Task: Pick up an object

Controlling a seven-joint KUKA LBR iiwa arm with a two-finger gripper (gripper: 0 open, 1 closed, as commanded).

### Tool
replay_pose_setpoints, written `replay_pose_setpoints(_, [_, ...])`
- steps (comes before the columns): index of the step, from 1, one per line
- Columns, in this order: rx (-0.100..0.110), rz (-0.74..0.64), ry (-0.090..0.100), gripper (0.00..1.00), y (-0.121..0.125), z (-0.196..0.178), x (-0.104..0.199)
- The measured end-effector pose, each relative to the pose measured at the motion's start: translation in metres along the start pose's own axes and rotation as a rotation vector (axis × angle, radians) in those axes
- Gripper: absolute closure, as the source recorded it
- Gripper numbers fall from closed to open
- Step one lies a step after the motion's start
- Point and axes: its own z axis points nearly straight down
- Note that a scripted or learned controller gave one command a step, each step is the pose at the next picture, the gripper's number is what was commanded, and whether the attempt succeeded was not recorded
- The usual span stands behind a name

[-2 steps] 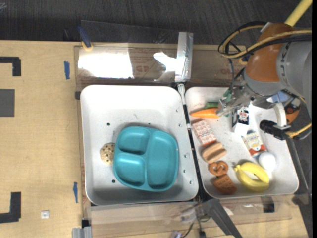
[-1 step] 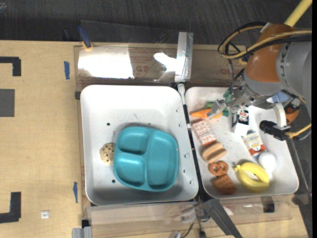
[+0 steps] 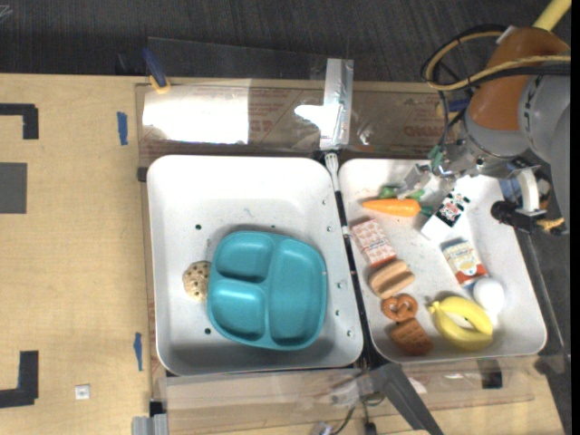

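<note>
1. Cardboard-topped bench (image 3: 63, 243) under two white bins; my arm (image 3: 521, 107) reaches in over the right bin (image 3: 530, 279).
2. My gripper (image 3: 439, 178) hangs low at that bin's far edge; I cannot tell how its jaws stand.
3. Just beside it lie the carrot (image 3: 391, 207) and a black-and-white carton (image 3: 452, 208), probably the targets.
4. Further off sit the hot dog (image 3: 391, 277), pretzel (image 3: 398, 307) and banana (image 3: 462, 320).
5. Well apart, the other bin (image 3: 181, 198) holds a teal tray (image 3: 267, 288) and a cookie (image 3: 195, 280).

Grey arm (image 3: 544, 107) with orange band (image 3: 503, 98) above wrist, yellow and black cables (image 3: 453, 57) looped alongside.
</note>
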Motion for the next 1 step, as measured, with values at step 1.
replay_pose_setpoints(1, [0.011, 0.281, 0.001, 0.0, 0.0048, -0.0318, 0.0375])
